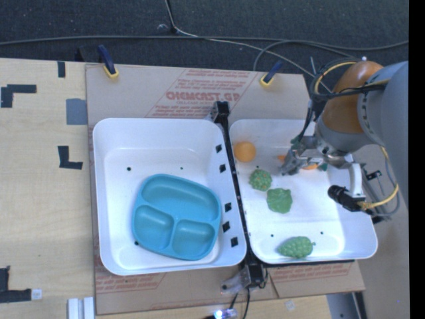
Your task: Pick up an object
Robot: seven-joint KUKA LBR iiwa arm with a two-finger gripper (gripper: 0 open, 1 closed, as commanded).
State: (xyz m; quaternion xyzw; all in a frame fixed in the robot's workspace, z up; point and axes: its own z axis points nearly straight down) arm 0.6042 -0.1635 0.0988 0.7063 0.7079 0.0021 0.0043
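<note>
Left to right for you: blue divided plate (176, 216) sits in the left bin (113, 135). Just past the divider, in the right bin (362, 244), an orange ball (245, 151). Right of and below the ball, three green broccoli-like pieces: one (260, 179) close by, one (279, 200) just beyond it, one (295, 246) near the front wall. End effector (292, 163) is low in the right bin, right of the ball, over a small orange item (309, 166). You can't tell whether it's open or closed here.
</note>
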